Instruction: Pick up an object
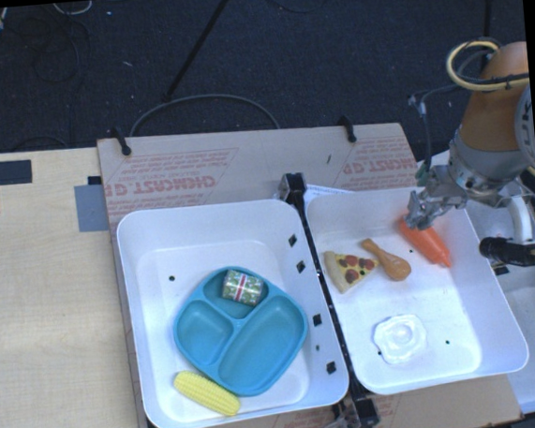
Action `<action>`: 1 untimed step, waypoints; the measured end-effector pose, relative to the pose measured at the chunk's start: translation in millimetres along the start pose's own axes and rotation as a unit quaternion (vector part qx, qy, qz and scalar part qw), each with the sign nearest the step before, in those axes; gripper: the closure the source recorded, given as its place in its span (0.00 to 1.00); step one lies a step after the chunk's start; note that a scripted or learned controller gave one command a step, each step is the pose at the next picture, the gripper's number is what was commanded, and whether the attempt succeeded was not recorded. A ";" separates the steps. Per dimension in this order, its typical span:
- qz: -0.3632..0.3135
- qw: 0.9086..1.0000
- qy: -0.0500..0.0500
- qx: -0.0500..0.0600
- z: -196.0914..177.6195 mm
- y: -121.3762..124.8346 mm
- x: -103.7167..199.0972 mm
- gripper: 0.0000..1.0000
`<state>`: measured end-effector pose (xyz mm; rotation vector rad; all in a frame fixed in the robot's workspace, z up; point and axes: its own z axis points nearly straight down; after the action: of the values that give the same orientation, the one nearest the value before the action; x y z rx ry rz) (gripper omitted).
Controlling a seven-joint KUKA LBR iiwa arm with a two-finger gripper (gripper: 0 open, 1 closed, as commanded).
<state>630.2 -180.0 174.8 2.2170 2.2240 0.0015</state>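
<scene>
Two shallow white plastic bins sit side by side. In the right bin (492, 347), the two-finger gripper (424, 210) hangs near the far right corner, directly over the upper end of one orange toy carrot (427, 242); whether it pinches anything cannot be told. Toward the centre lie one pizza slice (349, 269), one drumstick (388, 260) and one fried egg (398, 336). The near right corner offers open floor.

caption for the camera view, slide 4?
Pincer poised at the toy carrot's top end in the right bin; left bin holds a blue plate.
</scene>
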 end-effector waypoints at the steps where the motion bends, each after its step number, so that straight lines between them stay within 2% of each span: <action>1: 0.000 1.000 0.000 -0.001 -60.4 2.5 7.3 1.00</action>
<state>632.6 -172.7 235.2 2.2159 2.2217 0.0039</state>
